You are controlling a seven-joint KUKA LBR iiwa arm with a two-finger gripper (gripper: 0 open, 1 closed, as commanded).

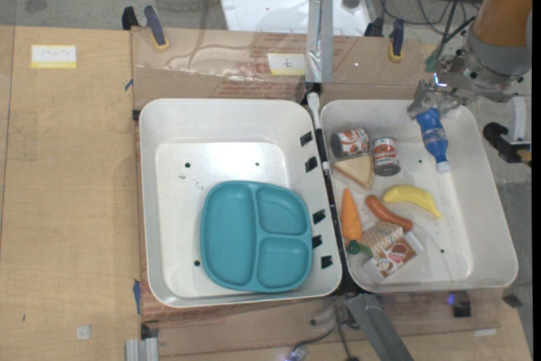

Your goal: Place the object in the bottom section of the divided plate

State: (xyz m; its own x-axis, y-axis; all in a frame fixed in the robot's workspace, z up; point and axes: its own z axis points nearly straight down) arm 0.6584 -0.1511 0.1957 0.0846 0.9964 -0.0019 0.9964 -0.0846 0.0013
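The blue bottle (433, 138) hangs tilted over the far corner of the right bin (499, 249), its upper end caught between the fingers of the gripper (431, 103), which are closed on it. Left of the bottle lie two cans (365, 148), with a banana (412, 200), a sausage (389, 213) and a carrot (351, 216) nearer. Further left, the teal divided plate (255, 236) sits in the left bin (161, 182).

Divided plate (254, 248) lies in left bin (161, 182); bottle (433, 139) in right bin (490, 241).
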